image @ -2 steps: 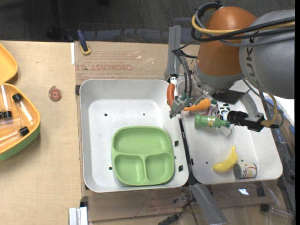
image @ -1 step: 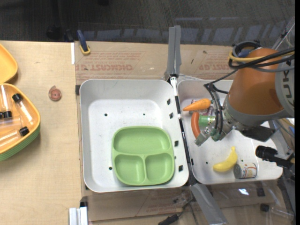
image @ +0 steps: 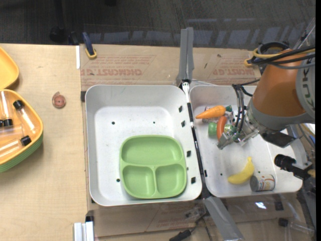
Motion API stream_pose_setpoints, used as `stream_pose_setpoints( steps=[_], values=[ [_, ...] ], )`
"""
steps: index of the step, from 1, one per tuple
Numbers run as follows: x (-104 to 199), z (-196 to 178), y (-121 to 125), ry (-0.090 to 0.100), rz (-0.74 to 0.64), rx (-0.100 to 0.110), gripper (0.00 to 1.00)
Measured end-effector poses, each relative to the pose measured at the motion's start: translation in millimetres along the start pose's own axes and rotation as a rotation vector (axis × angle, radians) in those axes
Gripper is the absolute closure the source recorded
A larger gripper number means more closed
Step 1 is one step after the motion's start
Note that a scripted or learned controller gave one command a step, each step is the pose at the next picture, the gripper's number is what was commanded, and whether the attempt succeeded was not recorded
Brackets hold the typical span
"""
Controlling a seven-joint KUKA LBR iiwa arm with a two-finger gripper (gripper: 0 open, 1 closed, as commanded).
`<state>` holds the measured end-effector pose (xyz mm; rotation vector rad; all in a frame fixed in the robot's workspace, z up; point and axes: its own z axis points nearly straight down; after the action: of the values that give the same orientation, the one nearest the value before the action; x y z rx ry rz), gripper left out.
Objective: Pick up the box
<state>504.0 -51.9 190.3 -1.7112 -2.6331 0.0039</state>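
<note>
In the right bin [image: 281,185], a small item with a green side and a red-orange side, which may be the box [image: 217,128], lies just below a carrot [image: 210,112]. My gripper [image: 228,136] hangs low over the bin, right next to that item on its right side and partly covering it. I cannot see whether anything is held. The grey arm with its orange band [image: 281,92] comes in from the right.
A banana [image: 241,171] and a small can [image: 263,183] lie near the right bin's front edge. The left bin [image: 100,134] holds a green divided plate [image: 153,166]. A yellow tray with vials [image: 15,129] sits on the bench at far left.
</note>
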Motion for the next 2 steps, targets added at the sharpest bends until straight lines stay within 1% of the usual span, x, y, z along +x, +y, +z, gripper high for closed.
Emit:
stream_pose_setpoints(
  steps=[1,2],
  values=[
    [116.8,-0.1,36.5,-0.001,0.341,0.001,1.00],
    [23.7,-47.5,71.5,-0.001,0.362,0.001,1.00]
  ],
)
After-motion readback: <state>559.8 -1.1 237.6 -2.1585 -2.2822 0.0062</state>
